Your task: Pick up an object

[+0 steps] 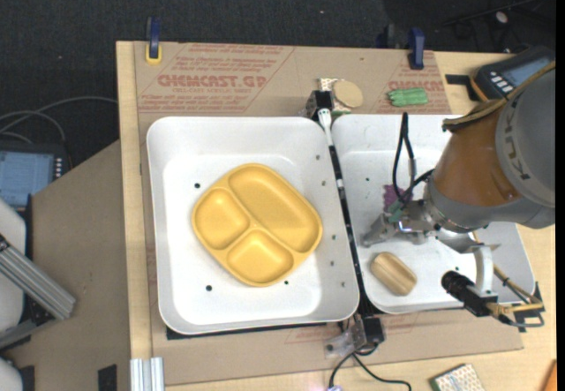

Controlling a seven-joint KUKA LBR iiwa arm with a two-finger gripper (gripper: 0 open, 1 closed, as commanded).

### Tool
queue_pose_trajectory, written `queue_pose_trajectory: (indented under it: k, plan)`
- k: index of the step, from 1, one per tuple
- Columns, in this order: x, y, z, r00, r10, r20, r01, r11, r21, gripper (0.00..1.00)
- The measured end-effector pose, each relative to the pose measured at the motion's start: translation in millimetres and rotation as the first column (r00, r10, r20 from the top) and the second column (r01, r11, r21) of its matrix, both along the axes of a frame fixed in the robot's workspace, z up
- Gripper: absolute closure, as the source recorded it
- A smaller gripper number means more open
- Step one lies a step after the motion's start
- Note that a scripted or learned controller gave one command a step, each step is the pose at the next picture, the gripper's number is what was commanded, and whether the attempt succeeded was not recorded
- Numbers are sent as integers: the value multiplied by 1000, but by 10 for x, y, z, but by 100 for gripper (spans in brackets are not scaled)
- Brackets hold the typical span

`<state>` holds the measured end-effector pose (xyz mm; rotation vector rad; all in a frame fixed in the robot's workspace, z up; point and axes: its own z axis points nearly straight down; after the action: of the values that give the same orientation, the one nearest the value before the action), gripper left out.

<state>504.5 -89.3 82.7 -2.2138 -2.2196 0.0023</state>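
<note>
Reaching in from the right, the grey arm's two-finger gripper (395, 223) hangs low in the right white bin (371, 146); whether it is spread or closed I cannot tell. A tan wooden cylinder-shaped block (393, 274) lies just below it, while a yellow three-compartment plastic plate (256, 223) sits in the left white bin (177, 204).

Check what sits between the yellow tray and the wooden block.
In the camera view: white floor of both bins and their adjoining rims separate the yellow tray from the wooden block.
</note>
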Motion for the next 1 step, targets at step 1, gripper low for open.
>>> queue_pose_trajectory:
  k: [1]
  plan:
    - [788,-257,26,1000,-1,13,1,1000,-7,0]
